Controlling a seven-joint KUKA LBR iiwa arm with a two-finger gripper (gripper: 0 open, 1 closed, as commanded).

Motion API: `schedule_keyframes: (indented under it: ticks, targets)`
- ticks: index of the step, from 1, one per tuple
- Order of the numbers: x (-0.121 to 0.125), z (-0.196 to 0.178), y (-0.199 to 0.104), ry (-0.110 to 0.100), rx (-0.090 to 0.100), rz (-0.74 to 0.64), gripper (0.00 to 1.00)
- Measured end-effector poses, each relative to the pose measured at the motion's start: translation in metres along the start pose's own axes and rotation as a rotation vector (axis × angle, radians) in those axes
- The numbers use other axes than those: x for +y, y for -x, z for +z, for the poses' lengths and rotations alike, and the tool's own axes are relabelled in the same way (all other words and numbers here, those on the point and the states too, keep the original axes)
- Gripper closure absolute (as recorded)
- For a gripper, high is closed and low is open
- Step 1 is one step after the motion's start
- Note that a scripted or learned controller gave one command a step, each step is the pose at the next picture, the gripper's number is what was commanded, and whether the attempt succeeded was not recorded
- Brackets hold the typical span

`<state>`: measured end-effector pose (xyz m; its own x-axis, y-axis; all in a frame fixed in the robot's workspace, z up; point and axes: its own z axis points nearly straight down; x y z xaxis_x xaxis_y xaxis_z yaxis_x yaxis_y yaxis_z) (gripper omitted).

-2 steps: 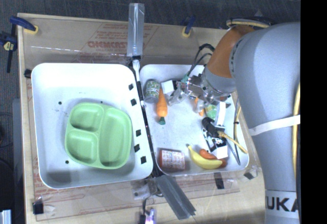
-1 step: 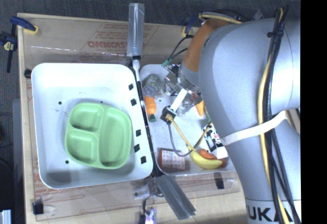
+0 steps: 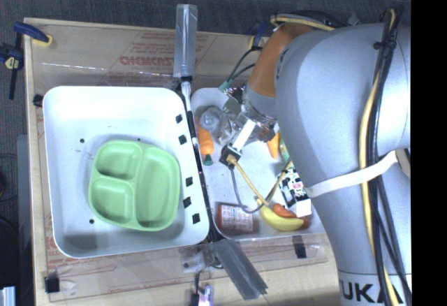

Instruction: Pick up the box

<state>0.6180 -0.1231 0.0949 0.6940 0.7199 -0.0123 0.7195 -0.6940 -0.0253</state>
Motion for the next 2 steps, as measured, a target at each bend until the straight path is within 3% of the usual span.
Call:
schedule_keyframes:
  ticks: [1,2]
  targets:
    - [-0.03,0.0086,0.0686,0.012,0.007,-0.314,1.0]
    - [-0.0299,0.0086,0.0685,0.013,0.007,-0.314,0.0]
